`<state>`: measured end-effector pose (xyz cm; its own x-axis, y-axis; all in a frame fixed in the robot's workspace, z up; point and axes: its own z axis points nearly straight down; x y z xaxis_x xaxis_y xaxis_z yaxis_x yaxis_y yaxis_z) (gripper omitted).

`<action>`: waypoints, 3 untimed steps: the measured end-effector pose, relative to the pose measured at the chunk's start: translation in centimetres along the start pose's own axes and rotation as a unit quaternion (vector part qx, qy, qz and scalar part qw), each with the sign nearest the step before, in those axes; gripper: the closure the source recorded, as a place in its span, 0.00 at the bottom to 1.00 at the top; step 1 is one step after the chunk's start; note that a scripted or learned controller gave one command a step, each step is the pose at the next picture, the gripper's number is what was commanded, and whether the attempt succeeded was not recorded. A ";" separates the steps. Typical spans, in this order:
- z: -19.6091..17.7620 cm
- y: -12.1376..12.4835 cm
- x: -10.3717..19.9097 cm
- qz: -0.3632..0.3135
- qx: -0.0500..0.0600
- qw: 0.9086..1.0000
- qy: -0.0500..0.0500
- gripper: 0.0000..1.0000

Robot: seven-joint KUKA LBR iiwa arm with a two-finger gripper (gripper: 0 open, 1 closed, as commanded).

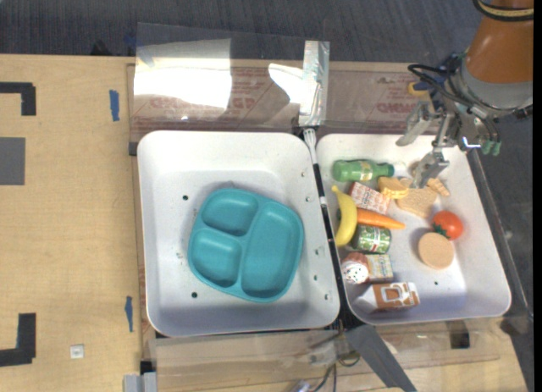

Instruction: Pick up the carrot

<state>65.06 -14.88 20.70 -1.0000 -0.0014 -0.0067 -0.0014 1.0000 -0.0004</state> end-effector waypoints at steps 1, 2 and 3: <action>10.1 3.4 5.2 0.061 0.001 0.998 -0.007 0.00; 10.3 4.3 5.9 0.160 -0.001 0.987 -0.016 0.00; 10.3 5.3 6.4 0.255 -0.003 0.967 -0.020 0.00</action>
<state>58.71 -9.59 10.32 -0.8699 0.4914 -0.0431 0.4910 0.8709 0.0198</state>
